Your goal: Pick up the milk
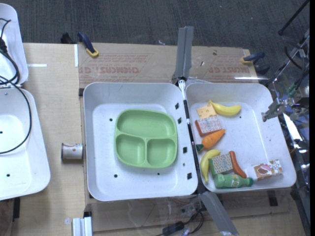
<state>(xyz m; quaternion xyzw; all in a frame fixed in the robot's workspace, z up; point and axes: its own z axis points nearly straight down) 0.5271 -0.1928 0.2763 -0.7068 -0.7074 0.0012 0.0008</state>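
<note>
Two bananas (225,108), perhaps two carrots (213,139), one tray (146,138).

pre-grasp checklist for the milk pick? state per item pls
1. Milk carton located: ok, lying in the right bin, near its front right corner.
2. Top access to the carton: ok, nothing rests on it.
3. Clearance from neighbours: ok, the green bottle and the carrot stick lie to its left with a gap between.
4. Clearance from the bin wall: not ok, the carton sits close to the right rim.
5. Gripper position: not ok, it is at the bin's right edge, well behind the carton.
6. Gripper ready to grasp: cannot tell.
</note>
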